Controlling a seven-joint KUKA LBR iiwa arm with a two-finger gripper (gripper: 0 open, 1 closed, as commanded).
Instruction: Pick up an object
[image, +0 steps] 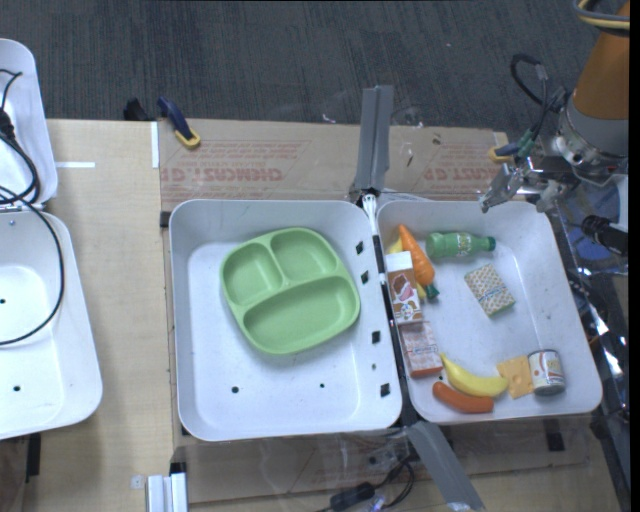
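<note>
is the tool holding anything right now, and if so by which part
Nothing is held. The tool hangs above the right bin's far rim with nothing between its tips, apart from the green bottle.

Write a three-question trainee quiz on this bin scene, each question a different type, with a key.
1. True or false: the green divided plate lies in the left bin.
2. Multiple choice: what lies just left of the small can in the right bin? A) cheese wedge B) green bottle C) carrot
3. Fill in: the banana lies directly above the red ____ in the camera view.

Key: 1 true; 2 A; 3 sausage.
</note>
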